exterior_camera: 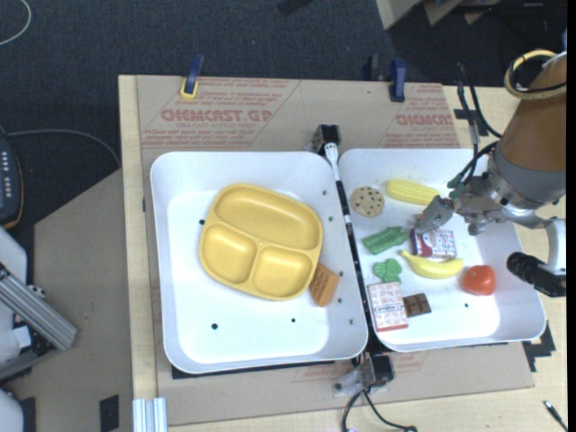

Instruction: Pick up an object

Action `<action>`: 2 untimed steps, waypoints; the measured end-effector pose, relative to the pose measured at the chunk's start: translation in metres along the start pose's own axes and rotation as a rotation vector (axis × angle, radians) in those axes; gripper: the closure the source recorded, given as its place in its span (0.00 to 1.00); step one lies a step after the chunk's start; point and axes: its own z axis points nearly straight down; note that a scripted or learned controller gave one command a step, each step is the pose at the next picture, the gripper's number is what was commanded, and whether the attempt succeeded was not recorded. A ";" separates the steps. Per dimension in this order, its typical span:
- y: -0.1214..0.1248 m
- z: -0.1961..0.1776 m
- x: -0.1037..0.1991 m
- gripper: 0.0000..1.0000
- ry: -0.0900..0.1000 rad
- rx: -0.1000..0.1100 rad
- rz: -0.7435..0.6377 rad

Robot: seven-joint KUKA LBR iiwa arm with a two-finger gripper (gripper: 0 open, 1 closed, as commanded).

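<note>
My gripper (pixel 453 220) reaches in from the right over the right bin (pixel 504 324). Its two grey fingers (pixel 434 212) stand spread apart with nothing between them. Just below them lies a red and white packet (pixel 433 243), resting against a yellow banana (pixel 436 266). A red tomato (pixel 479 280) sits to the banana's right. Farther back lie a yellow corn cob (pixel 411 192) and a round cookie (pixel 367 202). A green pod (pixel 385 238) and a small green piece (pixel 388 270) lie to the packet's left.
A pink and white carton (pixel 387 306) and a brown chocolate square (pixel 416 306) lie near the right bin's front. The left bin (pixel 180 241) holds a yellow divided plate (pixel 261 241) and a brown cracker (pixel 324 285) by the bins' shared wall.
</note>
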 end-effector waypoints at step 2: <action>0.005 0.037 -0.001 0.00 0.000 -0.006 -0.002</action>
